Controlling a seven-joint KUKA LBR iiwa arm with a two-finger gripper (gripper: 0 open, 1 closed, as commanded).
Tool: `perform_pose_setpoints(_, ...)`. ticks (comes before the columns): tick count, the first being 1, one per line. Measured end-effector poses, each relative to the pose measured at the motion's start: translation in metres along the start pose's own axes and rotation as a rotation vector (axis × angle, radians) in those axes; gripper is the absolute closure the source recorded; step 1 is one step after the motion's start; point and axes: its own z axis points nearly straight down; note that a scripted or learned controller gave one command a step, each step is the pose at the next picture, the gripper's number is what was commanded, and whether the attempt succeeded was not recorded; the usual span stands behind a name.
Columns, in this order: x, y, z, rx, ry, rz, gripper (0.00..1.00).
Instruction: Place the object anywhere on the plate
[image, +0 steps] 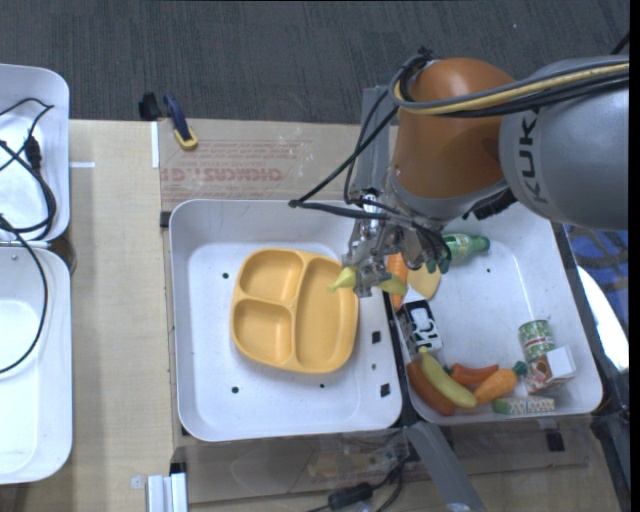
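Camera view: my hand (368, 272) hangs at the three o'clock rim of the yellow plate (295, 307) in the left bin (200, 330), and a small yellow-green toy banana (345, 280) seems pinched in it, though whether my grip is truly closed on it I cannot tell. The banana looks light, stiff and smooth, likely slippery, so I judge its middle the best place to hold. Its long axis runs roughly from nine to three o'clock, the tip pointing at the plate.
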Motion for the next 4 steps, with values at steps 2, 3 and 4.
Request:
perform_pose_setpoints(2,0.078,0.063,0.053,0.000,0.001,-0.294,1.00)
perform_pose_setpoints(3,0.018,0.043,0.042,0.000,-0.002,-0.178,1.00)
perform_pose_setpoints(4,0.018,0.043,0.042,0.000,-0.002,-0.177,0.00)
